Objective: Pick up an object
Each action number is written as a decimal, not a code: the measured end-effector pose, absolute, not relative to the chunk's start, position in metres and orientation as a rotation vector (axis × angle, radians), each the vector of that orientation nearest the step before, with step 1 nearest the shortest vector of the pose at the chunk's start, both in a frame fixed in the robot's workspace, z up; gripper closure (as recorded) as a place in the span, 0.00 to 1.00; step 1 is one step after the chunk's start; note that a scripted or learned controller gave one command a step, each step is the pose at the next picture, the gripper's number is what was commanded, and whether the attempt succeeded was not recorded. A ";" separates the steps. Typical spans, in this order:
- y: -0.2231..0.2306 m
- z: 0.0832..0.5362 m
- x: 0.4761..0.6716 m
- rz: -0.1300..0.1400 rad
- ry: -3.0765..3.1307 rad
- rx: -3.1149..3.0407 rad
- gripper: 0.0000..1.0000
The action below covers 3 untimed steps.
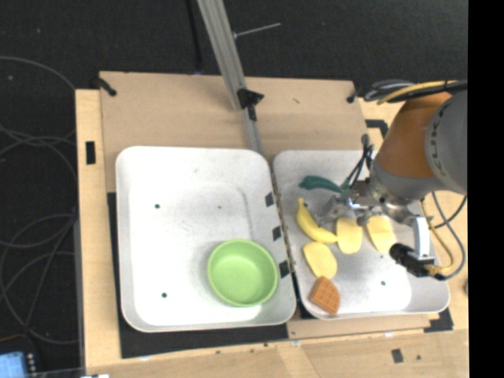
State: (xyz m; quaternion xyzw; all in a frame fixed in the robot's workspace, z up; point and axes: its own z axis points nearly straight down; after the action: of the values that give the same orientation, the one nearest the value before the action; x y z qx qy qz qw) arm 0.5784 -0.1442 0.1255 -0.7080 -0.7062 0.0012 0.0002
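Observation:
My gripper (344, 208) hangs low over the right bin (394, 290), its tip just above a yellow banana (310, 224) and a pale yellow piece (349, 235). A second yellow piece (381, 232) lies right of it, partly under the wrist. A third yellow piece (320, 258) sits nearer the front. A brown waffle-like piece (324, 294) rests at the bin's front left corner. A teal object (318, 183) lies just behind the gripper. Nothing can be seen held.
A green bowl (242, 271) stands in the left bin (157, 211) near its front right. A grey metal pole (224, 46) slants down from the top to the gap between the bins. Cables hang by the wrist at the right.

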 end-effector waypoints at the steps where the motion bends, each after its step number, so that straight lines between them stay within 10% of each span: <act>1: -0.145 0.139 0.580 -0.006 -2.218 -2.230 1.00; 3: -0.137 0.246 0.579 -0.007 -2.230 -2.221 1.00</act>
State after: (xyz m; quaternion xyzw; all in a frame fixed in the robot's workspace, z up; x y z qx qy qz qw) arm 0.5793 -0.1372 0.2455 -0.7057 -0.7085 -0.0024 -0.0031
